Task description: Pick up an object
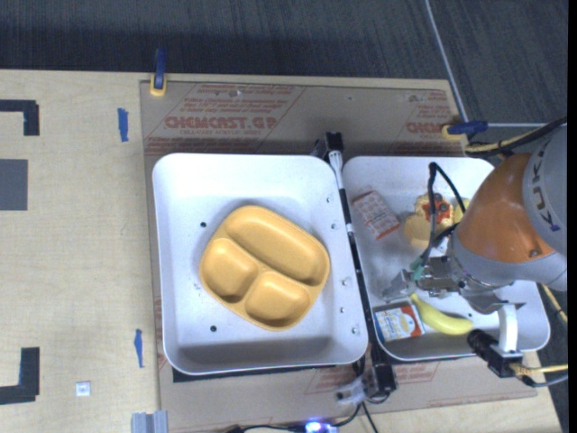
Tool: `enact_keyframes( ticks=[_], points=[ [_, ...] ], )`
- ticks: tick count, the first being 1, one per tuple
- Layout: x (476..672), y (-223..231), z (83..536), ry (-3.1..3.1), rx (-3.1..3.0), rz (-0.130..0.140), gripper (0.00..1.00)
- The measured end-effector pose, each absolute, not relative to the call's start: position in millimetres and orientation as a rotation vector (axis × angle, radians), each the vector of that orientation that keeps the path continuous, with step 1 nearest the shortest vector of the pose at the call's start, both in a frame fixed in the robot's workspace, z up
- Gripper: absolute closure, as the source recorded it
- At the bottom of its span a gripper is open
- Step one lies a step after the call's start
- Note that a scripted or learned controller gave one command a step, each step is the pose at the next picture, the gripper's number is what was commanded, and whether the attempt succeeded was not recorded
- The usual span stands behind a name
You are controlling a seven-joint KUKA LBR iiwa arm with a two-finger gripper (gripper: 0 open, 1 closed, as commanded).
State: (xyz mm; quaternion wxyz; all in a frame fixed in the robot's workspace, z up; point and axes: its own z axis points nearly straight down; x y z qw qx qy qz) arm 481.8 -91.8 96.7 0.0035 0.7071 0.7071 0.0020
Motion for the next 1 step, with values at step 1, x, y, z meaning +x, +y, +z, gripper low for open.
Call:
enact_keyframes(
  ticks=[1],
  points=[
    [479.8,-91.7,85.9,2.222,2.221,0.002,0.00]
  ],
)
